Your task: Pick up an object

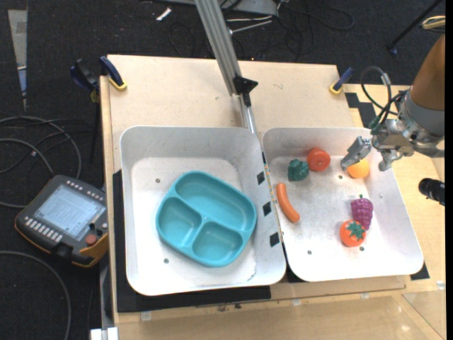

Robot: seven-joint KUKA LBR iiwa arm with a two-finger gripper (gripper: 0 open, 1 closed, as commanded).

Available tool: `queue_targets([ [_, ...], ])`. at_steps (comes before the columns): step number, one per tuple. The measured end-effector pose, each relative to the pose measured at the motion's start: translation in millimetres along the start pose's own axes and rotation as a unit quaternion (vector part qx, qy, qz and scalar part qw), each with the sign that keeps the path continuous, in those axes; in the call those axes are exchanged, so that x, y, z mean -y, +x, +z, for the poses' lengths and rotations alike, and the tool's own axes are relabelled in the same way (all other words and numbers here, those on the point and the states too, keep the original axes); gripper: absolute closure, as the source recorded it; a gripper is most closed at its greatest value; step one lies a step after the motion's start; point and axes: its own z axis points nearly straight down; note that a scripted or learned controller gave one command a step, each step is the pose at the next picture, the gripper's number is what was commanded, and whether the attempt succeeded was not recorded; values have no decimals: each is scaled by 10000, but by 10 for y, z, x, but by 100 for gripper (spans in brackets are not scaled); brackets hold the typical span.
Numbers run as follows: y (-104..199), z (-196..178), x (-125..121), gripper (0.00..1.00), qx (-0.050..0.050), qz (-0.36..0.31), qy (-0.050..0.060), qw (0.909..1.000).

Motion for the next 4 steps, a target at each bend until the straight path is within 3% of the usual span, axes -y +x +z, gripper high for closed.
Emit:
queue_targets([
  [1,-89,494,-3,0,0,10,3,10000],
  [2,12,1022,42,0,-6,8,8,10000],
  [3,4,884,23,100,5,5,-29,10000],
  [4,-20,246,-5,100,15,-6,-58,10000],
])
